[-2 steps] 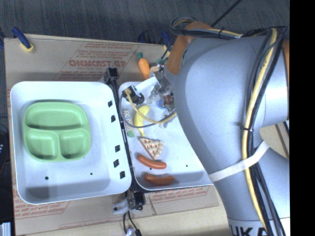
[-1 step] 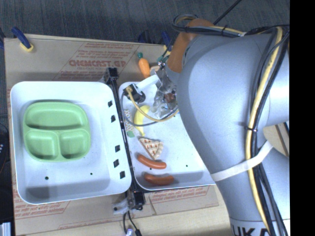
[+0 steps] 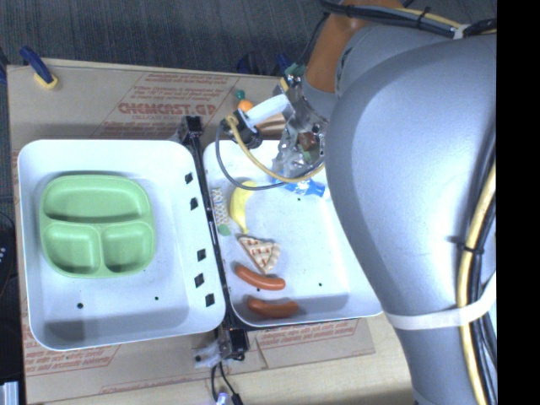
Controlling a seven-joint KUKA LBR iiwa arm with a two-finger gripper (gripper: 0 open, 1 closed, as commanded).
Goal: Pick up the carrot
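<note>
Pincer (image 3: 297, 146) hangs over right bin (image 3: 337, 251) on cardboard-covered bench (image 3: 169, 99).

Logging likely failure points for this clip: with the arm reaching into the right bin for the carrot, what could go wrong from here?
1. The hand sits at the far end of the right white bin, where only a small orange tip peeks out by the rim; if that is the carrot, it is mostly hidden and easily missed.
2. The yellow banana lies close below and could be grabbed instead.
3. The looping cable hangs over the bin and might snag.
</note>
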